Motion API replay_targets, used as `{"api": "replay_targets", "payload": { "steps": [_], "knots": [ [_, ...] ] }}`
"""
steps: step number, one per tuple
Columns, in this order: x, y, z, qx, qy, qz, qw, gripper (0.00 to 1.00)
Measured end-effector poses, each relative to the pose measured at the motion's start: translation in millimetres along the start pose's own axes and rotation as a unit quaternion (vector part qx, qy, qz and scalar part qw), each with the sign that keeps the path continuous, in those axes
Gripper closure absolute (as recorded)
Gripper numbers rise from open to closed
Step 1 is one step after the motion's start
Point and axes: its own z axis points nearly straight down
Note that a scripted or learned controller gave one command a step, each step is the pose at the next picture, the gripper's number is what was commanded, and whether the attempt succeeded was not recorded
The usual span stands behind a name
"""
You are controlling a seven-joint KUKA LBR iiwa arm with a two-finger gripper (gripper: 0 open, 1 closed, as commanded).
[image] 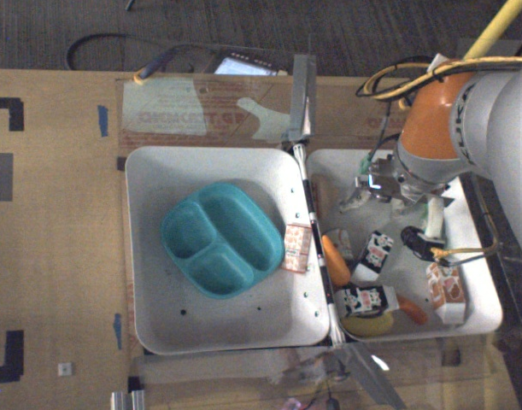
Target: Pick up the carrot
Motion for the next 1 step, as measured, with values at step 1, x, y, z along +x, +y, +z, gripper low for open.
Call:
{"api": "replay_targets", "payload": {
  "steps": [1],
  "knots": [
    [7.3,34.6,17.6,-0.002,0.0,0.205,0.9787,0.0]
  ]
}}
